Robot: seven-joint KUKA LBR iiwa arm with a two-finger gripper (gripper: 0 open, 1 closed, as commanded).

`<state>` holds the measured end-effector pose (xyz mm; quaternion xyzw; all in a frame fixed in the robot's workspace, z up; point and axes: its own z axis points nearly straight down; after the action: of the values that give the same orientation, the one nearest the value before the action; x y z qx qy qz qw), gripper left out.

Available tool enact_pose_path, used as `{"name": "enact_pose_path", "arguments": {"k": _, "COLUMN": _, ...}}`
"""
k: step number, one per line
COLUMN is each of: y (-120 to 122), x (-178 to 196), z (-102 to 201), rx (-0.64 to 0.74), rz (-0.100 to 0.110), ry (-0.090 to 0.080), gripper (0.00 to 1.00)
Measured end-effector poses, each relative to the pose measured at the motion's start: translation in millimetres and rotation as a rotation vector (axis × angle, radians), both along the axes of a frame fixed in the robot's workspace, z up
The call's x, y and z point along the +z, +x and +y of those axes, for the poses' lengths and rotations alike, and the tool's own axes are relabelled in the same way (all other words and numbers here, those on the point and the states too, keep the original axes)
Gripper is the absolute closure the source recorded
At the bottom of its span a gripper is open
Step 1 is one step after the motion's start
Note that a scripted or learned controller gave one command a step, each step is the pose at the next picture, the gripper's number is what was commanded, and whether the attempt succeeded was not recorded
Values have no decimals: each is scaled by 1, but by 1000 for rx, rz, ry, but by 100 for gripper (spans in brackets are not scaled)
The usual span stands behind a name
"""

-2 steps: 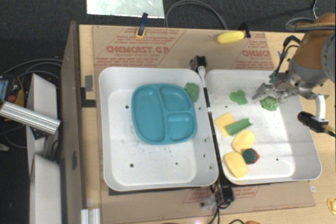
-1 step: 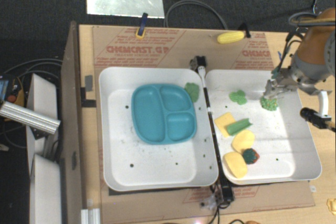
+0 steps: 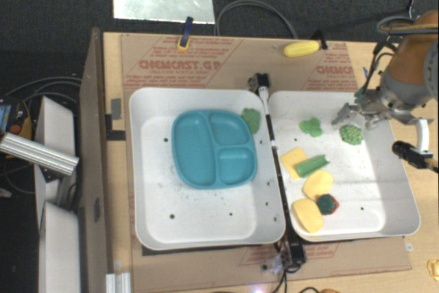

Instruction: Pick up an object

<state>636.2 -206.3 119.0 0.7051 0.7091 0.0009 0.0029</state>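
- Worktop [image 3: 206, 55]: a brown board printed with red lettering, carrying two shallow white bins side by side.
- Left white bin [image 3: 147, 147]: holds a light-blue plastic tray with three compartments [image 3: 212, 147], lying flat near the bin's centre. A small green leafy toy [image 3: 252, 119] lies against the tray's upper right corner, close to the bin's right wall.
- Right white bin [image 3: 391, 206]: holds the loose items listed below.
- Green floret-shaped toy [image 3: 311, 126]: in the upper left part of the right bin, apart from the other pieces.
- Green bumpy round toy [image 3: 352, 134]: in the upper middle of the right bin, directly under the gripper.
- Yellow wedge-shaped block [image 3: 293, 161]: near the right bin's left wall, touching a dark green stick-shaped piece [image 3: 312, 164] that lies across its right side.
- Yellow rounded toy [image 3: 317, 184]: just below the green stick; a second yellow rounded piece [image 3: 308, 215] lies near the bin's lower left corner.
- Small red-and-green ball-like toy [image 3: 326, 204]: between the two yellow rounded pieces, touching both.
- Gripper [image 3: 358, 115]: metal, on the grey arm with the orange band [image 3: 411, 62], hanging over the upper part of the right bin at the green bumpy round toy. Whether it is spread, closed or pinching the toy cannot be told.
- Yellow banana-shaped toy [image 3: 300, 48]: on the worktop beyond the right bin, near the back edge.
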Motion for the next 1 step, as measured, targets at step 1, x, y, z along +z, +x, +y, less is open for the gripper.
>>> {"name": "enact_pose_path", "arguments": {"k": 1, "y": -8, "x": -35, "z": 0, "rx": -4, "rz": 5, "ry": 2, "gripper": 0}}
